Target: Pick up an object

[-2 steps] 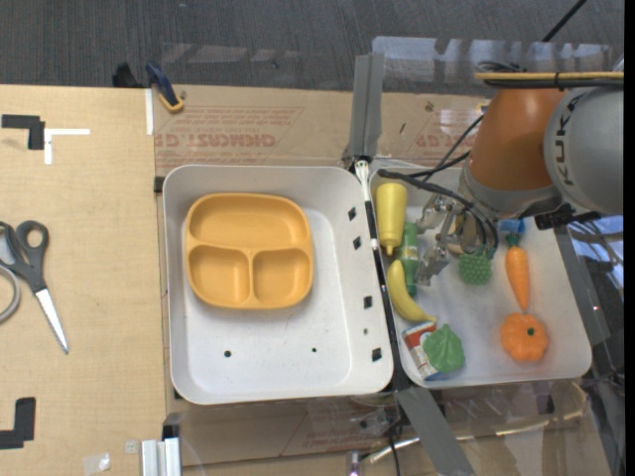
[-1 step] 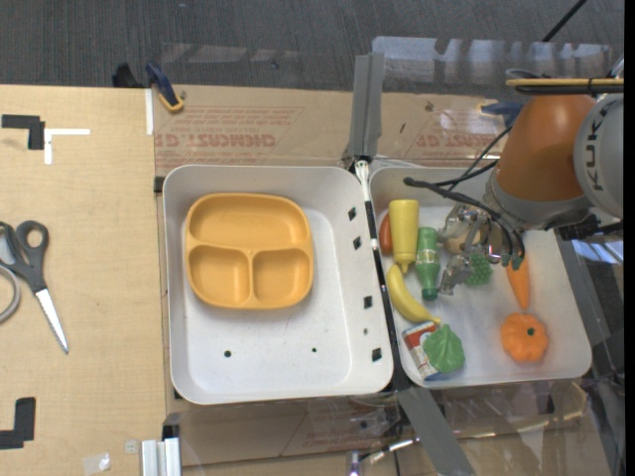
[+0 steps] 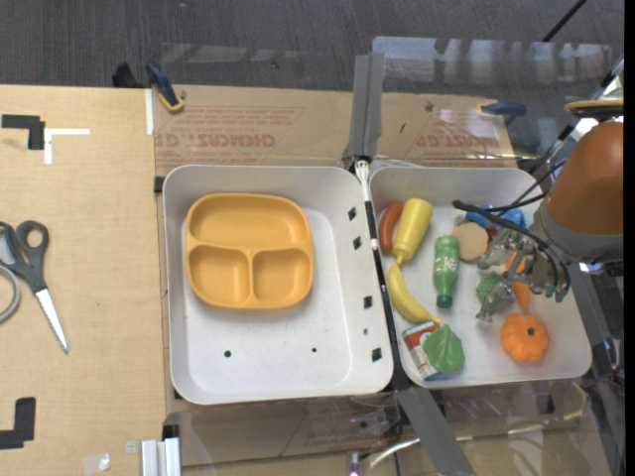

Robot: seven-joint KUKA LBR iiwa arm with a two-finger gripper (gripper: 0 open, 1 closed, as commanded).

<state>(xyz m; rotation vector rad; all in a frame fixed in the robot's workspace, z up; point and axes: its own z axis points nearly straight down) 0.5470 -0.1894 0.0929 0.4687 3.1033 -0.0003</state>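
My arm (image 3: 587, 191) reached in from the right, its orange band over the far right side of the right bin (image 3: 566, 365). My gripper (image 3: 506, 281) hung low inside that bin, and its metal parts blurred together with a small green thing (image 3: 489, 288) beneath them. I could not tell whether my jaws stood wide or narrow, nor whether anything sat between them.

The things I might pick all lay in the right bin. An orange pumpkin (image 3: 524, 337) sat just below and to the right of my gripper, near the bin's front wall. A green bottle (image 3: 445, 269) lay lengthwise in the middle of the bin, to the left of my gripper. Beside its upper end rested a round tan piece (image 3: 472, 243). A yellow bottle (image 3: 411, 227) lay tilted near the bin's left wall, with a red sausage-like piece (image 3: 388, 225) touching its left side. Below them a banana (image 3: 405, 295) curved toward the front, and at its lower end sat a green leafy piece (image 3: 444, 349) over a small red and white box (image 3: 420, 352).

The left bin (image 3: 268, 365) held 1 yellow divided plate (image 3: 250, 250) with 3 compartments, set toward its back left part. The 2 bins touched along a shared edge in the middle.

On the wooden surface (image 3: 89, 296) to the left lay a pair of scissors (image 3: 38, 276), well apart from both bins. A blue clamp (image 3: 164, 87) sat at the back edge of the cardboard (image 3: 248, 127) behind the bins.
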